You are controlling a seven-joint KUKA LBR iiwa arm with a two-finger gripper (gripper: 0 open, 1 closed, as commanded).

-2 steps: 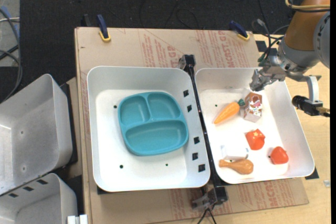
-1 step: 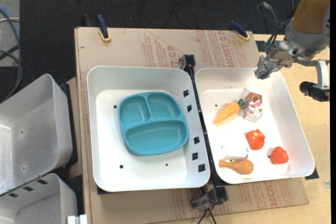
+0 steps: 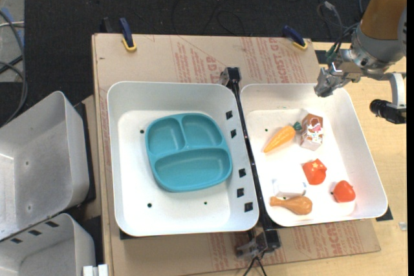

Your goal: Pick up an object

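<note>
My pincer (image 3: pixel 325 88) hangs over the far right corner of the right bin (image 3: pixel 369 158), just above its rim, with my grey arm (image 3: pixel 381 16) and its orange band reaching in from the right. From this angle I cannot tell how the pincer is set, and nothing shows in its grip.

Everything I could pick up lies in the right bin. A toy carrot (image 3: pixel 280 138) rests near the bin's left wall toward the far side, tilted, its green top pointing at a small carton (image 3: pixel 312 131) just beside it. The carton stands nearest my pincer, a little in from the far edge. Toward the near side, a red pepper-like piece (image 3: pixel 314 172) sits around the middle of the bin, and a round red tomato (image 3: pixel 343 191) lies close to the near right corner. A toy chicken drumstick (image 3: pixel 293 203) lies along the near edge, left of the tomato, with a small white piece just behind it that I cannot make out.

The left bin (image 3: pixel 123 158) holds a teal divided plate (image 3: pixel 188 151) around its middle. Both bins sit on a cardboard sheet (image 3: pixel 187 55) covering the tabletop.
</note>
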